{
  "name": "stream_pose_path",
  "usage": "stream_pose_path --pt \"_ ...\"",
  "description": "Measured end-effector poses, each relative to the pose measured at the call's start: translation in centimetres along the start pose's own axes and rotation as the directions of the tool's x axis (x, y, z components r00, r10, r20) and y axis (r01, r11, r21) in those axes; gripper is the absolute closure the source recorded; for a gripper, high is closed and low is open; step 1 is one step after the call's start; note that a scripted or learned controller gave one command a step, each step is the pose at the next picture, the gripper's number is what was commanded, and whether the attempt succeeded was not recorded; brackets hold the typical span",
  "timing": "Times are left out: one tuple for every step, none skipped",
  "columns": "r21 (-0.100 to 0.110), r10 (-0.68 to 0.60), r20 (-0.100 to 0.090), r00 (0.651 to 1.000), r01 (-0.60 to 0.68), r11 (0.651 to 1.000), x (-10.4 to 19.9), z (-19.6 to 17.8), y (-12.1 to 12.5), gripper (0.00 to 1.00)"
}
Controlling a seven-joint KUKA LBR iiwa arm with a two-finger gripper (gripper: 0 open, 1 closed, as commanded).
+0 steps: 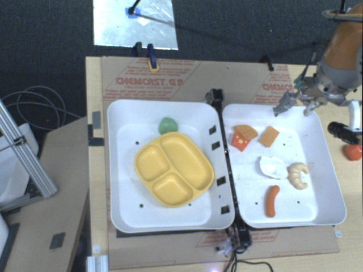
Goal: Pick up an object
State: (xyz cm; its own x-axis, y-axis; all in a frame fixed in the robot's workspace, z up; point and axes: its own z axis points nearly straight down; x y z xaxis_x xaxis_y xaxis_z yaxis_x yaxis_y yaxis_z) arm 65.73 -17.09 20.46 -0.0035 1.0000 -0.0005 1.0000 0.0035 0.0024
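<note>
You had the gripper (295,102) up at the far rim of the right bin (323,152), near its far right corner. Its fingers (282,107) were spread wide and held nothing.

Use the white crumpled thing (271,166) in the middle of that bin as your mark. Just right of it, nearly touching, lay the cream croissant (298,174). Just in front of it, toward the camera, lay the orange sausage (272,200). Behind it sat the orange block (269,136), and behind and a bit left sat the waffle-like piece with a red part (243,136). These things were close together, so little room was left between them.

Far left of the white thing, in the left bin (122,152), sat the yellow tray (173,175) with a green thing (168,124) touching its far edge. Black clips (220,164) ran along the wall between the bins.

The right bin floor was open near its front right corner and along its right rim. A small red thing (353,151) lay on the bench (187,75) beyond that rim.
</note>
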Motion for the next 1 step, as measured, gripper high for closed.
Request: stream_pose_path --pt "0.013 0.006 -0.005 1.000 -0.006 1.000 0.08 12.27 -10.00 0.00"
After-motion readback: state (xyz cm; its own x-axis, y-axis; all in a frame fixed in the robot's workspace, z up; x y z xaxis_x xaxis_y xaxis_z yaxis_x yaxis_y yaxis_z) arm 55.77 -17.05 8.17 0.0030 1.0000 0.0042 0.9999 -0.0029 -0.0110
